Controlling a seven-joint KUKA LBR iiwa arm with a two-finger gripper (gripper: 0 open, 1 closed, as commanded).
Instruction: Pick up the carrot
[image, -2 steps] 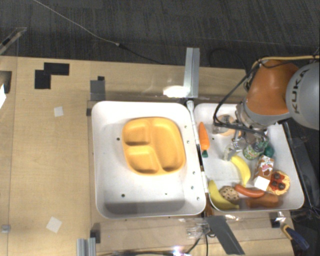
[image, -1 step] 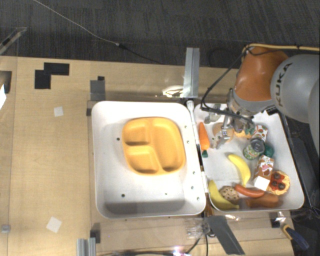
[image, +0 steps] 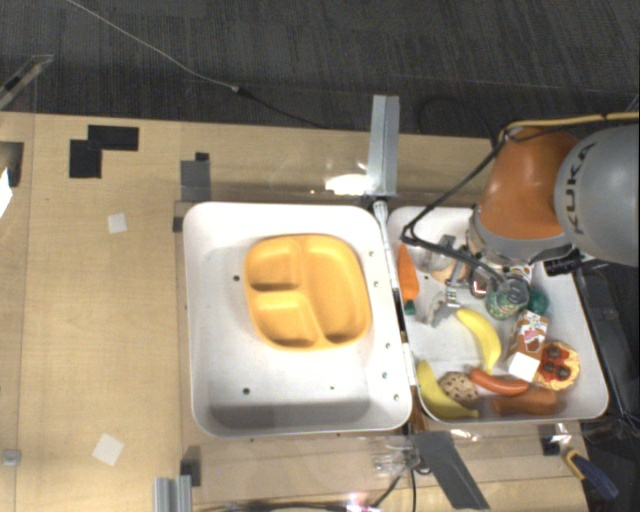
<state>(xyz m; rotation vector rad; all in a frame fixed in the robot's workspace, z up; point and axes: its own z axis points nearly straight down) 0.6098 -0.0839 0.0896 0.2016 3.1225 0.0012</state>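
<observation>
Orange carrot (image: 407, 273) ×1 | bananas (image: 482, 336) ×2 | fingers (image: 447, 300): state unclear

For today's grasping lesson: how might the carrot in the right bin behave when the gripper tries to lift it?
The carrot looks long and rounded, so it may roll if nudged. It lies along the right bin's left wall, which may crowd one finger. It looks like a smooth toy, probably stiff and light.

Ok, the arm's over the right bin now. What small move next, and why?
Probably shift the pincer toward the right bin's left wall before descending. The carrot lies along that wall, untouched, beside the pincer rather than under it, while a banana sits close on the other side.
</observation>
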